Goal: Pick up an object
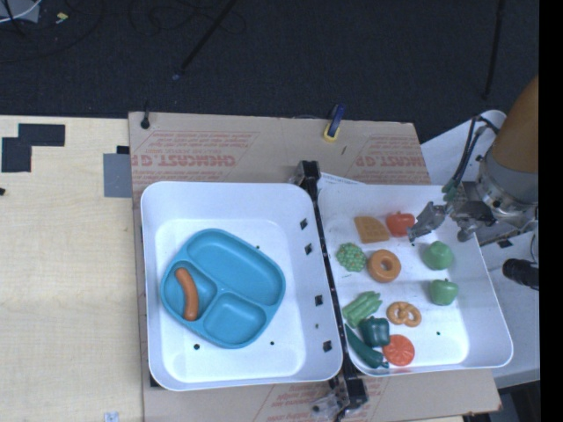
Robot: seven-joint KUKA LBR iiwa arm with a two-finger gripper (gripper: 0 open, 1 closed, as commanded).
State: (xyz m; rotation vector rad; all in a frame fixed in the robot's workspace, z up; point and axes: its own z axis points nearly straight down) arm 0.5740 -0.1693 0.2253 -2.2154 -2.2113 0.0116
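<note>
Gripper (446, 221): fingers spread, nothing between them, over right bin's (493, 323) far right edge
Green ball (436, 255): just below gripper
Tomato (400, 223): just left of gripper
Donut (383, 265): mid-bin
Pretzel (404, 313): nearer front edge
Left bin (167, 209): blue tray (255, 271) with sausage (187, 293)

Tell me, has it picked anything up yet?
Not yet, as far as I can see. The gripper hangs over the right bin, above a green ball with nothing visibly held. The toy foods lie in the bin; grasping and lifting one remain.
</note>
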